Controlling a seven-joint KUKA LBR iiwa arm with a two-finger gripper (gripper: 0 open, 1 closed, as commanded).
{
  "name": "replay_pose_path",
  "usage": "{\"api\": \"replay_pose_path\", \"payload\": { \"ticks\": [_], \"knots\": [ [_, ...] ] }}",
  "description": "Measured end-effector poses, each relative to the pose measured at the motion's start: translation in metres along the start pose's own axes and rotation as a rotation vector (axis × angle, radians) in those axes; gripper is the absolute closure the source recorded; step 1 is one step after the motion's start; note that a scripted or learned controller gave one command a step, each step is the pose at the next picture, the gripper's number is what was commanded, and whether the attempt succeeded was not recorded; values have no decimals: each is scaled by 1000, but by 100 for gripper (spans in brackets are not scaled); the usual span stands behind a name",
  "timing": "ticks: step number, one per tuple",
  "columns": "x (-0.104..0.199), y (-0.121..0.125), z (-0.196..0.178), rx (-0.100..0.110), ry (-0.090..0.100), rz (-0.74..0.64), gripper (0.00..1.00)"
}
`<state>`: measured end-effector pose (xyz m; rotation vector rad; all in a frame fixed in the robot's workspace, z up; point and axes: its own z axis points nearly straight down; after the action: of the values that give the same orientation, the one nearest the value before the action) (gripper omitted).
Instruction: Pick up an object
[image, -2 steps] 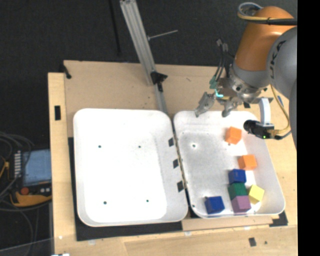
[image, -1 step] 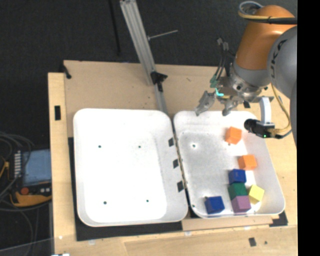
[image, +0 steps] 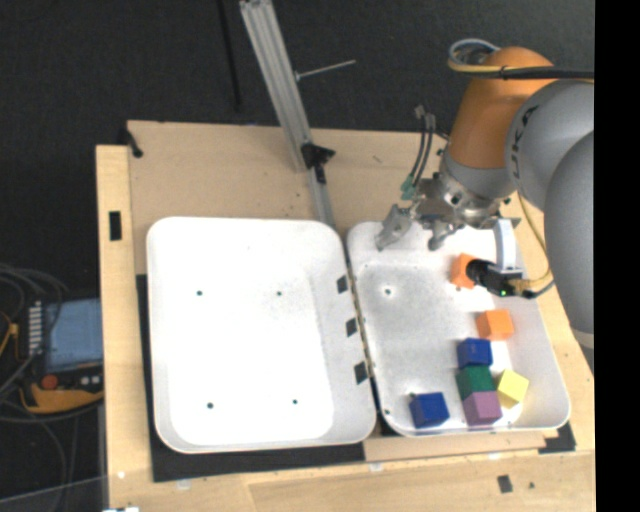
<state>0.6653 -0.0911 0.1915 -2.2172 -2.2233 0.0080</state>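
Several small blocks lie in the right bin (image: 400, 330). An orange block (image: 495, 323), a blue one (image: 475, 352), a green one (image: 476, 380), a yellow one (image: 513, 386) and a purple one (image: 482, 407) cluster at its near right. Another blue block (image: 429, 409) sits by the near wall. A further orange block (image: 461, 270) lies partly under the arm's black fitting. My gripper (image: 414, 234) hangs over the bin's far edge, open, with nothing between its fingers (image: 388, 232). It is well apart from the cluster.
The left bin (image: 240, 330) sits beside the right one, with black clips (image: 352, 325) along the seam. A slanted metal pole (image: 290, 110) rises behind the bins. Cables and a blue box (image: 70, 335) lie off the bench's left.
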Motion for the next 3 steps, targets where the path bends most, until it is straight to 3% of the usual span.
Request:
{"api": "replay_pose_path", "payload": {
  "ticks": [1, 2, 3],
  "knots": [
    [-2, 0, 63, 0, 0, 3, 0],
    [-3, 0, 96, -2, 0, 6, 0],
    [-4, 1, 82, -9, 1, 10, 100]
  ]
}}
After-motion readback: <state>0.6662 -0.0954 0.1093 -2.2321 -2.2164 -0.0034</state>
